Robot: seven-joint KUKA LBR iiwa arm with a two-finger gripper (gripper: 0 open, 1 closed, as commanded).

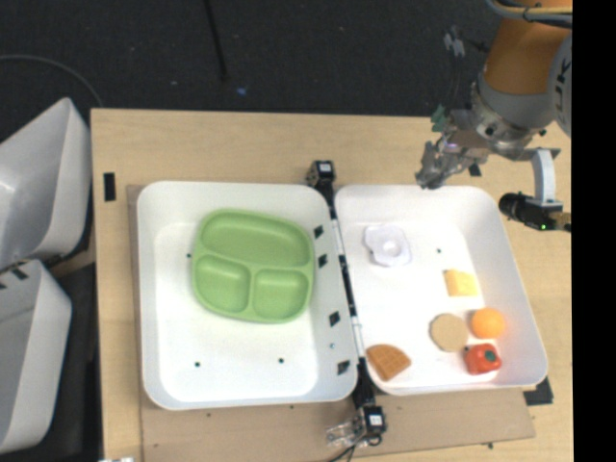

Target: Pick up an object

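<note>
nearest to us, along the front wall of the right bin [520,258], we see a brown waffle-like wedge [388,361] in the near-left corner, well below the gripper [435,173] and a little to its left. left to right from there, we start with the left bin [154,287], which lies far to the gripper's left and holds a green divided plate [254,265] with three compartments, lying flat in the bin's upper middle part. black clips [339,296] run down the seam between the two bins, left of and below the gripper.

in the right bin, we find a small white piece [387,246] with a round hollow just below the gripper and slightly to its left, the closest item to it but clearly apart. further down and to the gripper's right lies a yellow block [461,283]. below that, a flat tan disc [448,332] sits beside an orange ball [487,322], and a red tomato-like piece [482,358] with a green top rests just under the ball, near the bin's front-right corner.

the gripper hangs over the far rim of the right bin, tilted down and to the left, with nothing visible between its fingers. we cannot tell how far apart they stand, since they blur together from our angle. the orange band of the arm [525,46] rises above and to its right.
</note>
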